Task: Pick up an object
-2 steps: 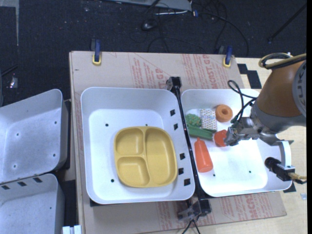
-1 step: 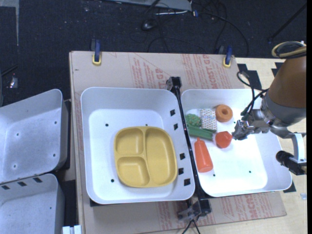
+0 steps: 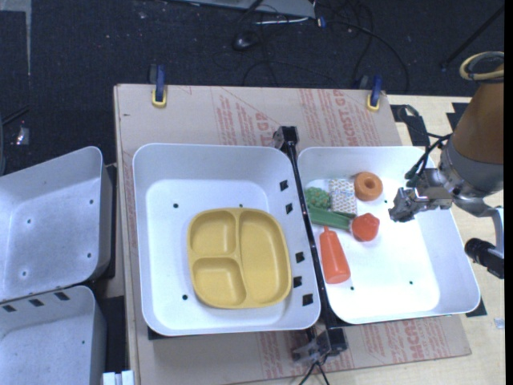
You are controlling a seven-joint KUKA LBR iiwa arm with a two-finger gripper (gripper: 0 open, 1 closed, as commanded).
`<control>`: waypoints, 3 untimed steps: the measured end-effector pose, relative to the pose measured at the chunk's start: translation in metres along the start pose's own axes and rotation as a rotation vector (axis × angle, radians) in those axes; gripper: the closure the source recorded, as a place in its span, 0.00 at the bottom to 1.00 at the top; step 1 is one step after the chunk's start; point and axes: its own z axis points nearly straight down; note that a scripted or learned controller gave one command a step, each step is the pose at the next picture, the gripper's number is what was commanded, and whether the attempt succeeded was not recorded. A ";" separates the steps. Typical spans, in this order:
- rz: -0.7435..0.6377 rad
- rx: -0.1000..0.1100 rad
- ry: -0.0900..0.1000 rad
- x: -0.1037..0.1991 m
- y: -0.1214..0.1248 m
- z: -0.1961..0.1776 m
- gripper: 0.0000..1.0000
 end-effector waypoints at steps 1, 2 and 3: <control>-0.005 0.006 0.004 0.052 -0.004 0.011 1.00; -0.006 0.003 0.004 0.104 -0.005 -0.001 1.00; -0.005 0.004 0.004 0.153 -0.013 -0.007 1.00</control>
